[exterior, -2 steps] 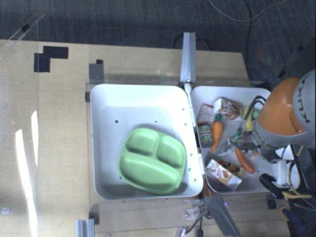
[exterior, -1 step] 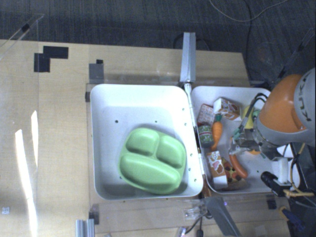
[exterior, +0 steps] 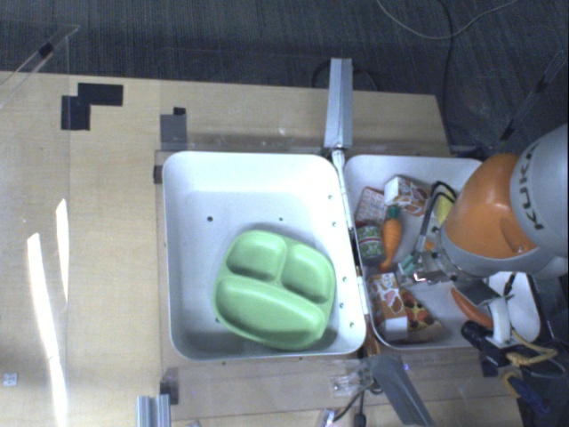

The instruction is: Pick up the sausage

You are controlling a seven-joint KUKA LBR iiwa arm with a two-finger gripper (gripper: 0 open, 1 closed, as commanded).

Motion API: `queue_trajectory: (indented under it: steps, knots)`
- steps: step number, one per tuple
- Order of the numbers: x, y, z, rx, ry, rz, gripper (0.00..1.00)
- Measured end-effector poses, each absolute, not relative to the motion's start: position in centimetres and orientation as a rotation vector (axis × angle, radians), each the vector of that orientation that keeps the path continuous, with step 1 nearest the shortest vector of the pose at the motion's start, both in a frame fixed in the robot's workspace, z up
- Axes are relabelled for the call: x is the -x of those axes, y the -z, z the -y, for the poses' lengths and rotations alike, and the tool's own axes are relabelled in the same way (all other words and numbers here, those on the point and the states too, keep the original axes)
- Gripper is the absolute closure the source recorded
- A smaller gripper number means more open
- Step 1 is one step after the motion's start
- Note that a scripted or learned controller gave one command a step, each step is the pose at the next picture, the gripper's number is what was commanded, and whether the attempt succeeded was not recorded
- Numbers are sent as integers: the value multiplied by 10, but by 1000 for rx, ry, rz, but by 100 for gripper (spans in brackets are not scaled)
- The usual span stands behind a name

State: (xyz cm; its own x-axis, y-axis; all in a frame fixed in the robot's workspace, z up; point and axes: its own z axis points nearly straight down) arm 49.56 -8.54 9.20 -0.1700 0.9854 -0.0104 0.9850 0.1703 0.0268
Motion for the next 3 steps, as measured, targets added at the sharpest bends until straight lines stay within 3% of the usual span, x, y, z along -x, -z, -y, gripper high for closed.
queue_trajectory:
  steps: [1,2,3]
  knots:
    - [-490,-137,142,-1834,-4,-2545,100]
    - [-490,-137,142,-1835,-4,-2544,0]
    - [-495,-144,110,-2385,-3,-2043,0]
